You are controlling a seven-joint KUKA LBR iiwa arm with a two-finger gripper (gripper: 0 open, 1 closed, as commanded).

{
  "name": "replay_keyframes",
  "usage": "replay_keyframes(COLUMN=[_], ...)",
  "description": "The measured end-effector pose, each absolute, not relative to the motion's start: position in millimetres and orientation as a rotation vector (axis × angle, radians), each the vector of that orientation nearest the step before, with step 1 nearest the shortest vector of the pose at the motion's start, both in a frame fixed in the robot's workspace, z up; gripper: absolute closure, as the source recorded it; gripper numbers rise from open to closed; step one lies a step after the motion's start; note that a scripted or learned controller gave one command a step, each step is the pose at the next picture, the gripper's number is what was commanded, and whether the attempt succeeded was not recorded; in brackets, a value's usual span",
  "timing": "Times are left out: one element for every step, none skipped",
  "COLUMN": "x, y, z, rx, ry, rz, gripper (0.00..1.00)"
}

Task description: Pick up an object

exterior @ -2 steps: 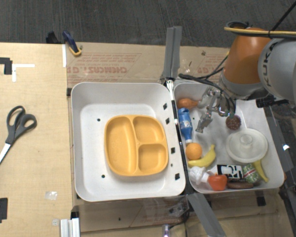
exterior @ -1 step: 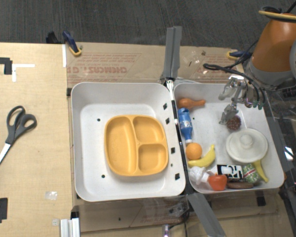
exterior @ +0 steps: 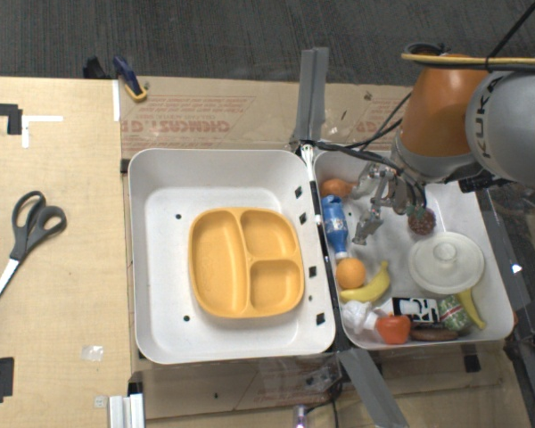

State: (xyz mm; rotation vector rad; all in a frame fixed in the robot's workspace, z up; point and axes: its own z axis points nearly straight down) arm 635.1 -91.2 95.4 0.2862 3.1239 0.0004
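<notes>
Two white bins sit side by side on the table (exterior: 53, 328): the left bin (exterior: 152, 266) carries a yellow tray (exterior: 247, 262), and the right bin (exterior: 495, 266) holds the clutter the pick must come from. Reaching in from the right, the arm (exterior: 468, 105) stands over the right bin's upper half, its orange band above the wrist, the wrist tipped down and a little leftward. The jaws (exterior: 374, 217) hang spread, with nothing between them, over bare bin floor. Of the candidates, the bottle (exterior: 335, 225) lies just to their left, hard against the bin's left wall, its long axis running up and down the view; I judge it the nearest target, and a grasp would want the jaws closing across that axis. A dark red fruit (exterior: 421, 222) sits just to their right. The white lid (exterior: 445, 261) lies below-right, the orange (exterior: 350, 273) and banana (exterior: 371, 284) below, and a small orange fruit (exterior: 336, 187) above-left, near the wall.
</notes>
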Motion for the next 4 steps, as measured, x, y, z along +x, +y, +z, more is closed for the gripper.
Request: replay_keyframes(x=[611.4, 612.4, 607.4, 647.8], y=[-147, -222, -156, -100], z=[117, 128, 93, 94], rx=[0.358, 0.323, 0.549, 0.901], ry=[3.117, 3.116, 3.090, 3.003], rz=[-0.001, -0.003, 0.001, -0.002], gripper=[0.00, 0.00, 0.00, 0.00])
